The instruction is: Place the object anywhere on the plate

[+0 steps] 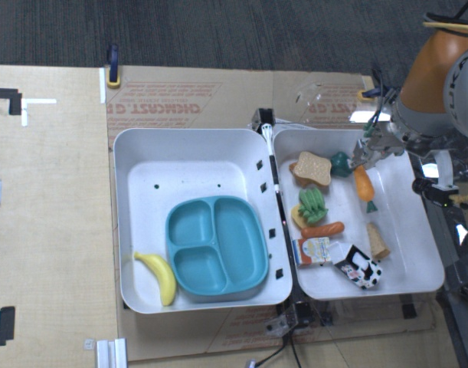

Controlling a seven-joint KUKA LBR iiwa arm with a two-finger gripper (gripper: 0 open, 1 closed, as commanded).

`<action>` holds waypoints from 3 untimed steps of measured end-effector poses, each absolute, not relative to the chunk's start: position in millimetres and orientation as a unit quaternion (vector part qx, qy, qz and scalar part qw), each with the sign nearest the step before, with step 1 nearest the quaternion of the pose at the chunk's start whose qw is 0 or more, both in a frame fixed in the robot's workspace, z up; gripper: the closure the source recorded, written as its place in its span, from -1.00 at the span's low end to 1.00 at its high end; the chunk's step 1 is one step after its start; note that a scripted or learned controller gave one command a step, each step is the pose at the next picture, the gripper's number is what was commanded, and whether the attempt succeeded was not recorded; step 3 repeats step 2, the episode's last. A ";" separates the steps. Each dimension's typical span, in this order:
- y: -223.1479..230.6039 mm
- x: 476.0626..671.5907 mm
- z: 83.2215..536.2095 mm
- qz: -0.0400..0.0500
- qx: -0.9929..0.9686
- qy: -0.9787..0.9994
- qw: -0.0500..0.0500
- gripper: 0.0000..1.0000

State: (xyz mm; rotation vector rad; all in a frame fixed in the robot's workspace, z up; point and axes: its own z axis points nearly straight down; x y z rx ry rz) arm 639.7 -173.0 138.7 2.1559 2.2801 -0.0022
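Note:
A teal divided plate (237,240) lies in the left bin (142,167), and a yellow banana (162,275) rests beside it at the bin's front left. My gripper (366,153) hangs over the far right part of the right bin (406,221). It is just above the top end of an orange carrot (363,184) and next to a small teal toy (340,163). Whether it touches either one is unclear. Nothing shows clearly in its grasp.
The right bin also holds a bread slice (312,170), a green vegetable (313,204), a red sausage (325,229), a small carton (316,250), a black-and-white cow toy (361,269) and a tan stick (378,241). Cardboard covers the bench around the bins.

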 end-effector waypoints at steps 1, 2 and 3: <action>-55.1 569.6 234.5 -0.001 0.671 0.741 0.000 1.00; -55.6 569.5 234.5 -0.001 0.672 0.741 0.000 -1.00; -55.6 569.5 234.5 -0.001 0.672 0.741 0.000 -1.00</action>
